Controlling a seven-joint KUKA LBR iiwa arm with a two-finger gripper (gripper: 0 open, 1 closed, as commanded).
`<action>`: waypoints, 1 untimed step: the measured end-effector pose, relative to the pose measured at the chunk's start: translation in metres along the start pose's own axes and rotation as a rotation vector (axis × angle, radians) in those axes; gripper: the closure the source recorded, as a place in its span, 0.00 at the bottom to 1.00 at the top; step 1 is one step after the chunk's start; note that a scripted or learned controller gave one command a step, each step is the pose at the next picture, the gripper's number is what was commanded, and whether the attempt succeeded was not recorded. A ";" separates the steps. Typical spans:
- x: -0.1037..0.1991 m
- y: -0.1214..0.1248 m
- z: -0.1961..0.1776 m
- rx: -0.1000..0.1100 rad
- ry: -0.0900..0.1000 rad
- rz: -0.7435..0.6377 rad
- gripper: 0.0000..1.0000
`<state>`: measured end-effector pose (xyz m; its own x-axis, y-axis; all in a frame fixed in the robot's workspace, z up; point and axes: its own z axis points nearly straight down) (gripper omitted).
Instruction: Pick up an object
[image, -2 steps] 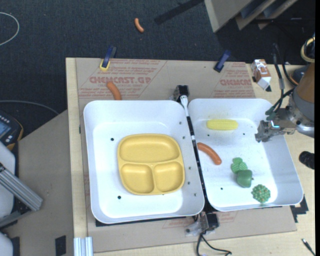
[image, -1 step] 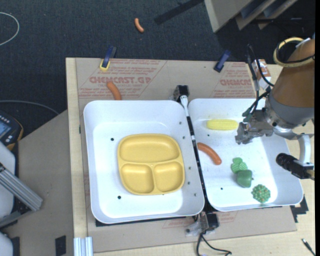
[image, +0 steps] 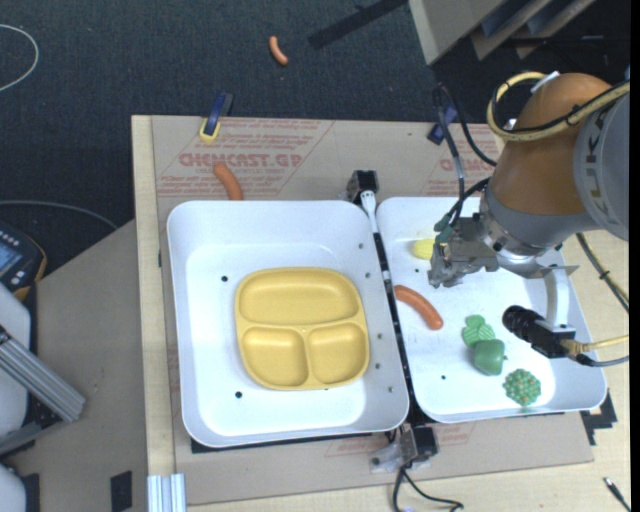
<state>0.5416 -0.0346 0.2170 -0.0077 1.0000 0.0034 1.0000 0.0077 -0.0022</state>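
Lying orange sausage (image: 418, 306), slightly curved

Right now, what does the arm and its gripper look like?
The arm is grey, with a rounded orange band above the wrist. A yellowish cable loops beside the band, and dark cables run down to the gripper, a dark grey metal block.

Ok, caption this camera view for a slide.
Gripper low in right bin beside orange sausage; yellow tray in left bin.
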 end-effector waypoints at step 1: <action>0.049 0.008 -0.012 -0.006 -0.002 0.001 1.00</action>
<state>0.5488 0.0140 0.2294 -0.0066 1.0000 0.0016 1.0000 0.0066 0.0035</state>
